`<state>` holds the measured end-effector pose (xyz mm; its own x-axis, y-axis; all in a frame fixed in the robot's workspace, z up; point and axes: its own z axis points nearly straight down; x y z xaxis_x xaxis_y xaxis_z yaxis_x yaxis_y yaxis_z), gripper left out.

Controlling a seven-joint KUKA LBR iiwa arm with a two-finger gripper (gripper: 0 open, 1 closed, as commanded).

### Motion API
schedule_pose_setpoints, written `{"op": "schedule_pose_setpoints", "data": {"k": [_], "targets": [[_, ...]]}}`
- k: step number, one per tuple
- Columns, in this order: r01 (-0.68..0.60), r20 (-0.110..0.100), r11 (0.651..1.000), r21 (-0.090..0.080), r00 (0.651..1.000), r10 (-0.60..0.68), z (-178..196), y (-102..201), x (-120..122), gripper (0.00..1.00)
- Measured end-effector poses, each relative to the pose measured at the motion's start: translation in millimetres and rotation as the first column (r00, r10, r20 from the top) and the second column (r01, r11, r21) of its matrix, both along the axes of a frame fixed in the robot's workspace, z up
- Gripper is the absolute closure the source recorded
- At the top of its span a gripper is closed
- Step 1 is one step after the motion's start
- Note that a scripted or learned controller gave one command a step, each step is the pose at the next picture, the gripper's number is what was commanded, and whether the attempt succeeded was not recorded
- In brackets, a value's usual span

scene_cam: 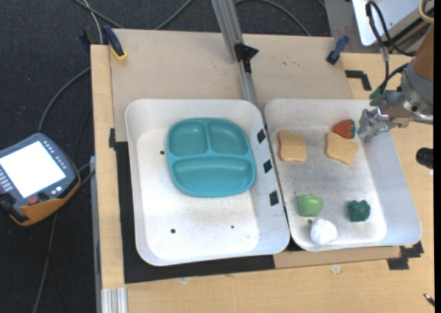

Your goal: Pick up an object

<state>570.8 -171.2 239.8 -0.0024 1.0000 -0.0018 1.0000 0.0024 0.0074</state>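
Hovering at the far right corner of the right bin [396, 167], the tool [370, 123] sits just beside a red and green toy [344, 128], with a tan bread-like piece [342, 147] touching or nearly touching that toy below it. Whether the tool is spread or closed, I cannot tell; nothing is visibly between its tips.

The crowding is the main risk. A descent here could land on the seam between the red toy and the tan piece, nudging both aside and closing on neither. The bin wall is also close on the right, so an outer tip may catch the rim.

A second tan piece [292, 146], a green apple-like toy [310, 204], a dark green piece [357, 210] and a white object [322, 231] lie well apart and look easier. The left bin [148, 236] carries a teal divided plate [209, 156].
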Motion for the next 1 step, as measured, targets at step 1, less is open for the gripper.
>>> {"op": "schedule_pose_setpoints", "data": {"k": [1], "targets": [[0.000, -0.002, 1.000, 0.001, 1.000, 0.000, 32.3, 0.3, 1.2, 1.00]]}}
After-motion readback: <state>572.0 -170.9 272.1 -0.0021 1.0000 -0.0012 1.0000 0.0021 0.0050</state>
